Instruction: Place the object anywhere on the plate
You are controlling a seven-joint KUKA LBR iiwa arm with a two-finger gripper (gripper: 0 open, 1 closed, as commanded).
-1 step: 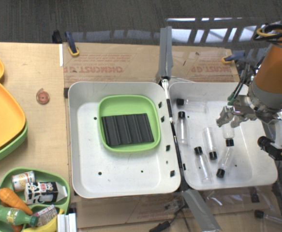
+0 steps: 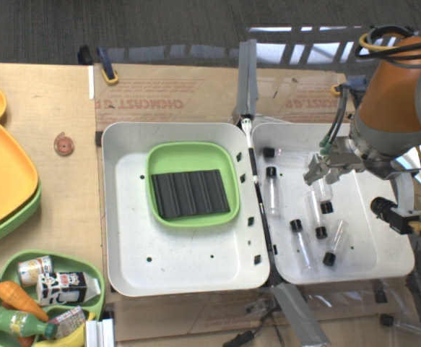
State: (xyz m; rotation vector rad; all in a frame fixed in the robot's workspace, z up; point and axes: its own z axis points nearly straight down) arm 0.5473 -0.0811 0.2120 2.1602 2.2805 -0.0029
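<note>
At the far left edge of the bench lay stacked orange plates (image 2: 1, 168), and below them a green bowl (image 2: 48, 298) held toy food: a carrot (image 2: 19, 296), a small can (image 2: 35, 270) and a black-and-white carton (image 2: 66, 288). A small reddish disc (image 2: 64, 144) sat on the bare wood just right of the orange plates.

The left bin (image 2: 123, 259) carried a green plate (image 2: 193, 184) set towards its upper middle, and a dark ribbed slab (image 2: 190, 193) lay flat on that plate, covering most of its floor (its ridges ran roughly top to bottom in the view).

Across the divider, the right bin (image 2: 383, 262) held several clear tubes with black caps, scattered apart from one another: one tube (image 2: 273, 188) lay near the bin's left wall, another tube (image 2: 300, 241) lay lower down, and a third tube (image 2: 334, 244) rested near the lower right. A few more caps and vials lay between them, too small to sort out.

The gripper (image 2: 324, 172) hung over the upper part of the right bin, just above the vials, beneath the arm's orange band (image 2: 394, 85). Whether its tips were spread or closed could not be made out, and nothing could be seen held there.
</note>
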